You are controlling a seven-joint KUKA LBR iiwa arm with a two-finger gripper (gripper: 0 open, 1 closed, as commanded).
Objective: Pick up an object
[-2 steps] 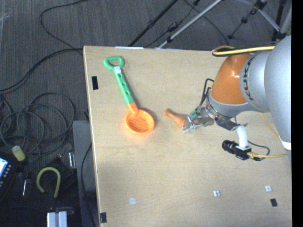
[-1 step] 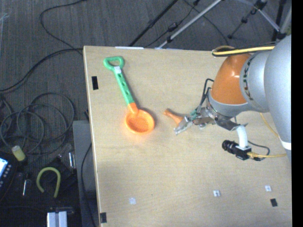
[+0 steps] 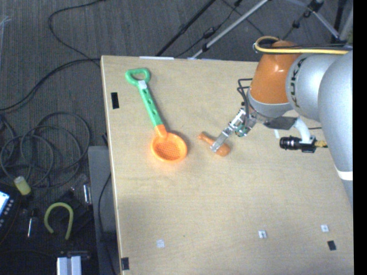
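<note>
A small orange object lies near the middle of the tan bench top. My gripper reaches down to it from the right and its tip rests right against or over the object, hiding its middle. Orange shows on both sides of the tip, at the left and just below at the lower right. Whether the object is gripped cannot be made out. A scoop with a long green handle and a round orange bowl lies to the left, well apart from the gripper.
The grey arm with its orange band covers the upper right of the bench. A black fitting sticks out under the wrist. The bench's left edge drops to a floor with cables and a green hook.
</note>
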